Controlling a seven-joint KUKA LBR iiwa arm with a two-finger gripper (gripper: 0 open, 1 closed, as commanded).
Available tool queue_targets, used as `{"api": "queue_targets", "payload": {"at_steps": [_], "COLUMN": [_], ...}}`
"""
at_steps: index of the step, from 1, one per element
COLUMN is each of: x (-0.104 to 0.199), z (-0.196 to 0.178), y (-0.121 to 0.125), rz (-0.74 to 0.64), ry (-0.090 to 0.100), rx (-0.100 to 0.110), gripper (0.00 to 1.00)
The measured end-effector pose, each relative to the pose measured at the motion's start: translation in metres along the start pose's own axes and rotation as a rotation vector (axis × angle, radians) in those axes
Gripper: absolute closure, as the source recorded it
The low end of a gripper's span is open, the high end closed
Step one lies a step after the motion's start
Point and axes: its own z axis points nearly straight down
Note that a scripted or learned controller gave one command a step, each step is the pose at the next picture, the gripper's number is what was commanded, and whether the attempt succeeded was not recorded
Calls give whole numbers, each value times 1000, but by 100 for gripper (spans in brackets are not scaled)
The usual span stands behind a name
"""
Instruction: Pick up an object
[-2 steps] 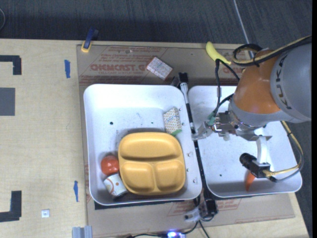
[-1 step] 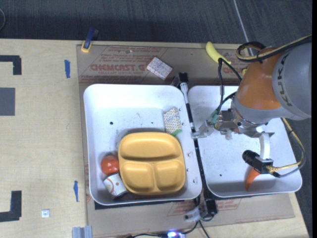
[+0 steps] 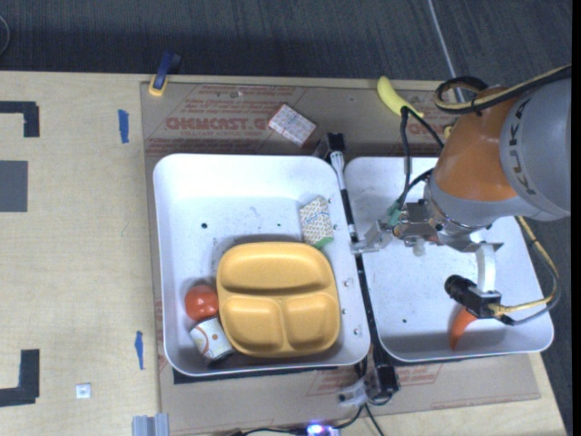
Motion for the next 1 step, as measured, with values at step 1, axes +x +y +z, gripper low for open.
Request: {"api": "queue_targets", "payload": {"at_steps": [1], "x": [-1], "z": [1], "y": [1], "rz": [-1], "ry": [1], "rx": [1], "gripper": [0]}}
